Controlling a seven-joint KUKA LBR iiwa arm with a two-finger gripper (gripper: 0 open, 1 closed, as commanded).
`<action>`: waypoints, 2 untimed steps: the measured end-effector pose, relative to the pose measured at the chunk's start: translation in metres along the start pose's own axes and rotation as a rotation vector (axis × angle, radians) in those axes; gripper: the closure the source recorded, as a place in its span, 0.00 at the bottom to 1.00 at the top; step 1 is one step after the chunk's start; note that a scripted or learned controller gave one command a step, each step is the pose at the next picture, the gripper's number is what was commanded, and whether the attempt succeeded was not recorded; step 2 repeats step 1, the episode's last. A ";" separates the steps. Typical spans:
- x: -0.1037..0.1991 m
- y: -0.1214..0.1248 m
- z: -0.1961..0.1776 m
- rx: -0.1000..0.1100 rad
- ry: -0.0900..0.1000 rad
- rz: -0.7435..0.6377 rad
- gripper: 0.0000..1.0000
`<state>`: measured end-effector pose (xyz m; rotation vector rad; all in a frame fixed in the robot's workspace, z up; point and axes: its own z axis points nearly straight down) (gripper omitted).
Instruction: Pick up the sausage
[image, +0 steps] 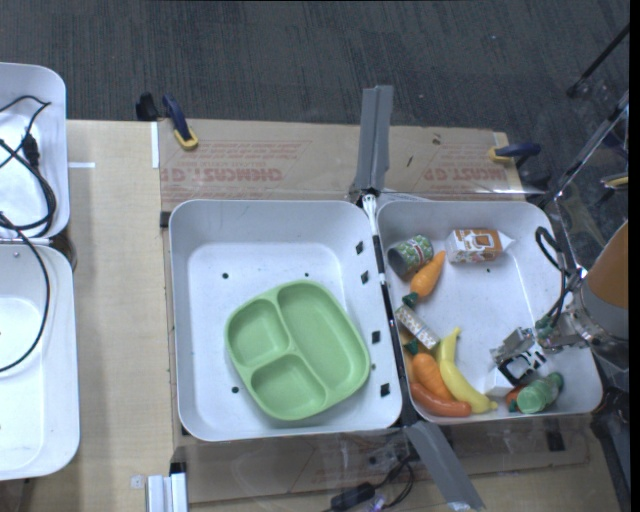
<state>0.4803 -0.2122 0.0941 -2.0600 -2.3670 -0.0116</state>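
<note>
The sausage (436, 403) lies at the right bin's (520, 215) six o'clock beneath the banana (458, 374); the end effector (517, 352) hovers at four o'clock, grip state unclear.

arm: enters from right, bent low | claw (516, 356): pointing left, near bin floor

Two bins side by side, gripper (517, 352) low in the right bin (520, 215).
Left of gripper: banana (457, 371), then carrot (428, 372), sausage (436, 402) along the near wall. Behind it: carton (473, 244), can (408, 253). Divided plate (296, 349) in left bin (200, 300), far left.
</note>
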 end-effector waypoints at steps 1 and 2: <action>-0.001 0.001 -0.008 -0.002 -0.005 0.003 1.00; -0.001 0.001 -0.008 -0.002 -0.005 0.003 1.00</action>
